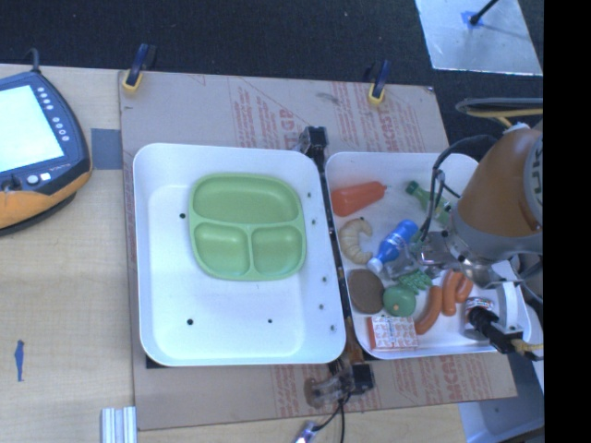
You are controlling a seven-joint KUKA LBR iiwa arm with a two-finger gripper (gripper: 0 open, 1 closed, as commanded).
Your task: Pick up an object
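The right bin [369, 167] holds several small items. An orange carrot [358, 197] lies at its far left, with a pale curled pastry [354, 238] just below. A blue bottle [392, 245] lies slanted in the middle. Nearer the front sit a brown patty [365, 291], a green round piece [400, 300], sausages [441, 301] and a red-and-white packet [392, 332]. A green bottle [423, 194] lies partly behind the arm. My gripper [416, 268] is low in the bin, between the blue bottle and the green round piece. I cannot tell whether it touches either.
The left bin [166, 275] carries a green divided plate [247, 225]. The arm's grey and orange body [499, 201] covers the right bin's right side. A teach pendant [37, 146] lies on the bench at far left. Clamps [314, 139] sit where the bins meet.
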